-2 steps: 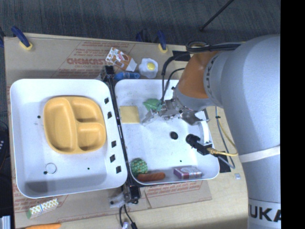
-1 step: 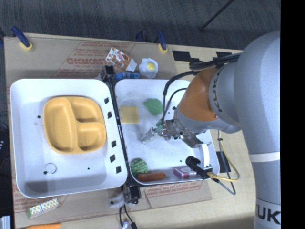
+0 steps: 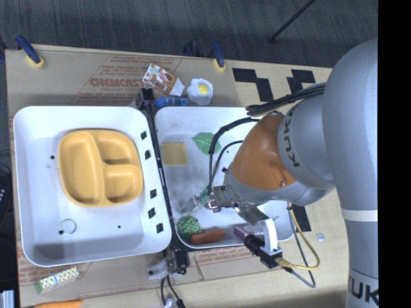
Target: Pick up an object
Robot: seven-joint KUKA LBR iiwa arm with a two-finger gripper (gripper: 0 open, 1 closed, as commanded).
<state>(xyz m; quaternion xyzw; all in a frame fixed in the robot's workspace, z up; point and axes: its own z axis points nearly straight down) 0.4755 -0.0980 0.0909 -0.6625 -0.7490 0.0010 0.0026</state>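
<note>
The tool (image 3: 200,201) hangs low in the right bin (image 3: 168,122), near a green ball (image 3: 188,224) and a red sausage (image 3: 207,237); whether it is spread or pinching, I cannot tell. Both sit against the bin's near wall, so a descent may strike the rim or nudge them away.

Left bin (image 3: 26,172) — a yellow divided tray (image 3: 99,167) takes its centre, margins open. Right bin (image 3: 168,117) — arm (image 3: 270,159) covers most, far-left strip free.
</note>
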